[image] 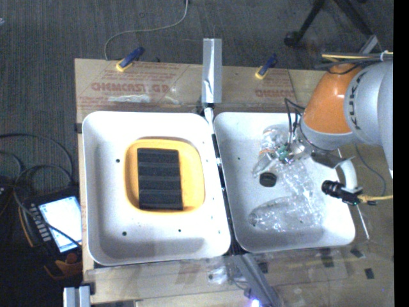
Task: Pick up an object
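In the left bin (102, 190) lies a yellow tray-like object (131, 171) with a black ribbed block (158, 178) on top of it. The right bin (239, 171) holds crumpled clear plastic pieces (287, 210) and a small black round object (267, 179). My gripper (281, 152) is low over the upper middle of the right bin, amid clear plastic (273, 137) and just above the black round object. The view does not show anything held in it.
The grey arm with its orange band (329, 107) reaches in over the right bin's upper right corner. A cable and black connector (335, 188) hang by the bin's right wall. A metal post (211, 69) stands behind the gap between the bins.
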Action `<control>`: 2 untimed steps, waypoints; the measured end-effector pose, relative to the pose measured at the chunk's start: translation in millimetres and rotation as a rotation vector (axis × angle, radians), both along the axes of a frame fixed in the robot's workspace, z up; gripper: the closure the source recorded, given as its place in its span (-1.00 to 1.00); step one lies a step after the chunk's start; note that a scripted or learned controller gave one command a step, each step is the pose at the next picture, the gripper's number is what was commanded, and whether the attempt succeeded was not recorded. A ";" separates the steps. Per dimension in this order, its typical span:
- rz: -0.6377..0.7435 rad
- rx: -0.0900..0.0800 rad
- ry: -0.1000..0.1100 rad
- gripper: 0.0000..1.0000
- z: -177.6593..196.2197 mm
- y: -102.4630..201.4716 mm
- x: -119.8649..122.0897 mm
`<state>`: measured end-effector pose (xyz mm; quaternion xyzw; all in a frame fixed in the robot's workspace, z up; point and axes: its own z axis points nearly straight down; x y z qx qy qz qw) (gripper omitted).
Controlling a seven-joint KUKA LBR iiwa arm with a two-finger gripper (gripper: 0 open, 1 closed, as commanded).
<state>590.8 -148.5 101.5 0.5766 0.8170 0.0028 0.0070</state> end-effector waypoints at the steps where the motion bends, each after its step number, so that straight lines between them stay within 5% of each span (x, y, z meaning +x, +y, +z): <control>1: 0.040 -0.006 -0.006 -1.00 0.1 0.2 -1.7; 2: -0.040 -0.002 -0.012 -1.00 1.9 -28.1 55.0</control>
